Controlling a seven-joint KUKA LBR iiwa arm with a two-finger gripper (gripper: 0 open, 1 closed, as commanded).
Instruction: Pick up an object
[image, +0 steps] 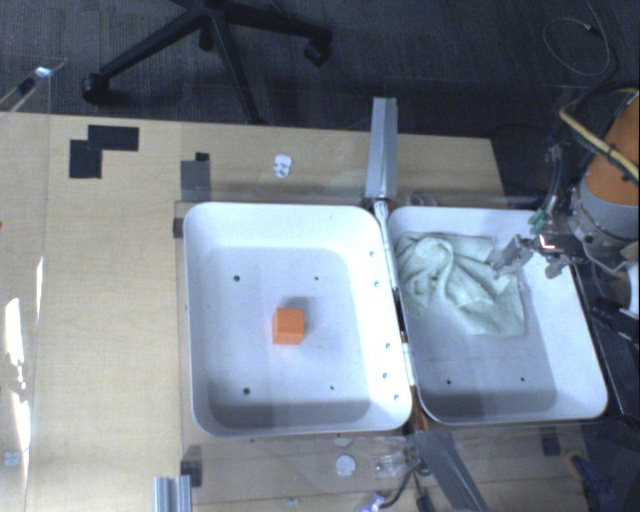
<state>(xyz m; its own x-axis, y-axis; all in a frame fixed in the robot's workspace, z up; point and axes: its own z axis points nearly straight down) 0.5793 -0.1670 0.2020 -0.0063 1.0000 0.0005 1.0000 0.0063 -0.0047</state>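
An orange cube (289, 326) sits near the middle of the left bin (215, 390). A crumpled pale cloth (458, 281) lies in the far half of the right bin (500, 395). My gripper (527, 262) hangs over the right bin's far right part, at the cloth's right edge. Its fingers are spread open with nothing between them, and one fingertip (500, 259) is over the cloth's edge. The orange band of the arm (610, 178) shows at the right border.
A grey metal post (381, 150) stands behind the seam between the bins. Black tape marks (98, 148) lie on the wooden bench at the far left. Chair legs (215, 40) rest on the dark floor beyond the bench.
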